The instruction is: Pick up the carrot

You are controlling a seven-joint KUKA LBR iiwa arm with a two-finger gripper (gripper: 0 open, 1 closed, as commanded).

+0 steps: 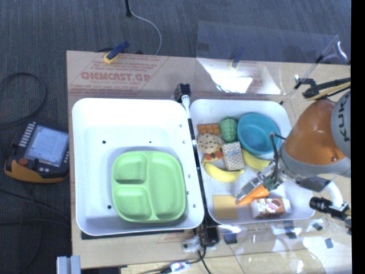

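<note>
Carrot (253, 193) is lying in the right bin (201, 153), slanted, long axis running from lower-left tip up toward the gripper (263, 182). Its thick end is sitting directly at the jaws, tip pointing away from them, down and left. Cannot tell whether the jaws are gripping it or only touching; the fingers are too blurred to read.

Just below the jaws: a small carton (268, 207). Left of them: a tan block (224, 206) and a banana (221, 172). Above: a blue bowl (258, 132). Crowding is probably forcing this slanted, end-on approach. Well away to the left, a green plate (149, 186) is sitting in the other bin.
</note>
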